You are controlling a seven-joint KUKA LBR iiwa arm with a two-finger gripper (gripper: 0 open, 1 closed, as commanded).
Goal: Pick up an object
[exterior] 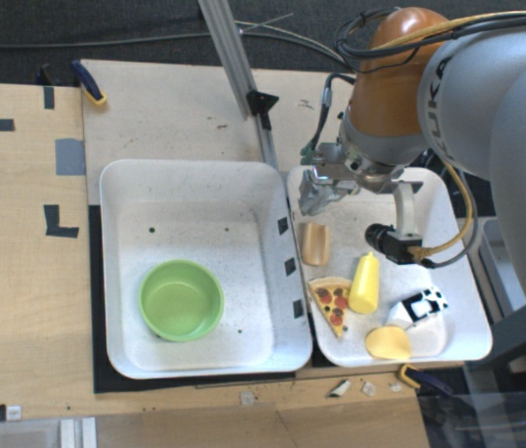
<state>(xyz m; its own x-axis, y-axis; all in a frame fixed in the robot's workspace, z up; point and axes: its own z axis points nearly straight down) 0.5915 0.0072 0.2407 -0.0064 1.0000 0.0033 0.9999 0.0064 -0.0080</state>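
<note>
Nothing picked yet: tool hangs just above bread slice, grip state can't tell; pizza slice lies just below bread.

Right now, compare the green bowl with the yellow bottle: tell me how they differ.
The green bowl is round, wide and open; the yellow bottle is narrow and elongated. The bowl sits alone in the left bin; the bottle lies among other items in the right bin, beside the pizza slice.
</note>
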